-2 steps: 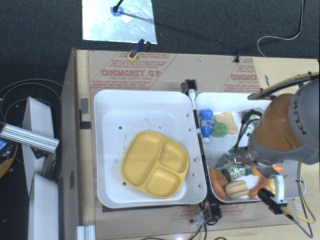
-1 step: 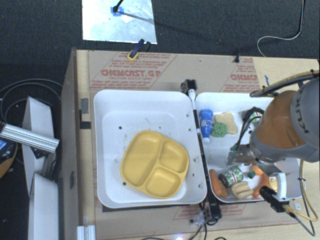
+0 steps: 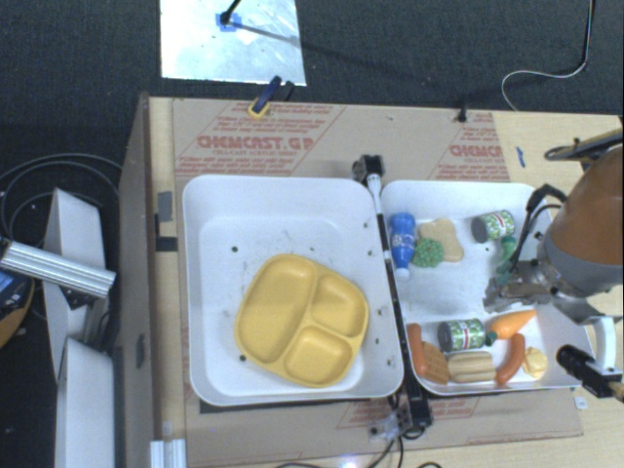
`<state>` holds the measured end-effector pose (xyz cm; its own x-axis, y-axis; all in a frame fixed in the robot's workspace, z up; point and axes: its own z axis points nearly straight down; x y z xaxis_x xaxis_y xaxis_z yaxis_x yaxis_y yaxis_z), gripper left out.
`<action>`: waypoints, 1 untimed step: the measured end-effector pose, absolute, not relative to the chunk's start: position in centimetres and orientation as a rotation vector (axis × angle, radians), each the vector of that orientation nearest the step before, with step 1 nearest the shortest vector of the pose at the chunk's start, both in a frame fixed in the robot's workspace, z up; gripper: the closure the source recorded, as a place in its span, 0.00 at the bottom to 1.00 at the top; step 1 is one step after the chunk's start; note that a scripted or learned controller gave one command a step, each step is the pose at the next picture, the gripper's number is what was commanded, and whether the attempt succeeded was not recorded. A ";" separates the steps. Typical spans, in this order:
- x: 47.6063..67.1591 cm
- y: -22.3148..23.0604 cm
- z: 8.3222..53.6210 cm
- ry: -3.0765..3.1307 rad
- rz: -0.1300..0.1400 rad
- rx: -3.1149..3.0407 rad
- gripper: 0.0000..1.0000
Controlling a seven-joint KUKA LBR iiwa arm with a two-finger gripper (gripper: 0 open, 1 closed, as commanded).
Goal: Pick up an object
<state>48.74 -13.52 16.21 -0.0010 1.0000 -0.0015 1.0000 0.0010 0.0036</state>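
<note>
The right bin (image 3: pixel 444 286) holds several toy foods. A blue bottle (image 3: pixel 401 239), a green broccoli (image 3: pixel 428 253) and a tan bread slice (image 3: pixel 447 239) lie at its back left. A can (image 3: pixel 495 225) rests at the back. Along the front lie a second can (image 3: pixel 462 334), an orange carrot (image 3: pixel 511 322), a hot dog bun (image 3: pixel 471 366), a red sausage (image 3: pixel 416 344) and another sausage (image 3: pixel 511 359). My gripper (image 3: pixel 505 289) reaches down into the right side of this bin, just behind the carrot, beside a green item (image 3: pixel 507 250).
The left bin (image 3: pixel 219 222) holds a yellow divided plate (image 3: pixel 302 319). The arm's orange band and grey wrist (image 3: pixel 590 232) cover the right bin's right edge. A black clamp (image 3: pixel 370 171) sits where the bins meet at the back.
</note>
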 end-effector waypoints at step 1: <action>48.7 -13.5 16.2 2.221 0.002 2.218 0.00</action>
<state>48.73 -13.49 16.18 -0.0013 1.0000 -0.0006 1.0000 0.0013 0.0026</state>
